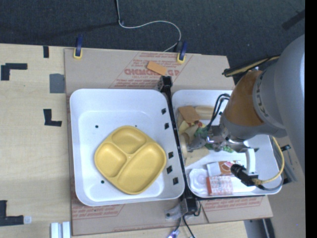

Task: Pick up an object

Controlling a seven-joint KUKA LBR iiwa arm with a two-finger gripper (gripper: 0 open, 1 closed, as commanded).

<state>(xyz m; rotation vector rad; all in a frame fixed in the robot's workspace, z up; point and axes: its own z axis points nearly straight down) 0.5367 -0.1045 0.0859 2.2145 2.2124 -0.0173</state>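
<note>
My end effector (210, 142) is low in the right bin (270, 191), over the pile of things there. I cannot tell what state it is in, or if it has hold of anything, because my own arm (257, 108) hides it.

The things I could pick lie very close. A tan and brown heap (190, 114) is just up and to the left of my end effector. A small red and white packet (219, 185) lies just below it, flat, with its long side going left to right. A round white thing (198, 180) sits beside the packet.

The left bin (79, 108) holds one yellow tray (130, 158) with three parts. It is well apart from me. Both bins sit on the surface (29, 148).

I think the pile beside me is the easy pick.
</note>
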